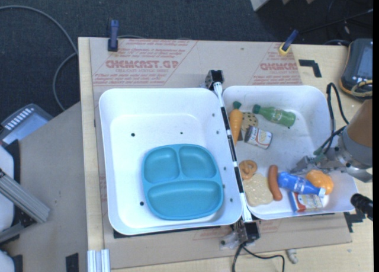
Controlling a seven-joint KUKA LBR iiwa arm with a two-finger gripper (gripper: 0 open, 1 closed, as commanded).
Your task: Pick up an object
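The right bin (308,100) holds several small items. A carrot (236,124), a green bottle (275,115) and a small labelled can (259,137) lie at the back. A pretzel (247,168), a slice of bread (258,190) and a sausage (275,182) lie at the front. A blue tube (300,184), an orange fruit-like piece (320,180) and a red-and-white packet (308,201) sit at the front right. My gripper (317,162) reaches in from the right and sits low, just above the orange piece and the blue tube. Nothing is visibly held.
The left bin (118,117) holds a blue divided plate (182,181). A black clamp (214,78) sits at the back where the two bins meet. Cables run along the right bin's far side (331,105). Cardboard covers the bench (142,63) behind the bins.
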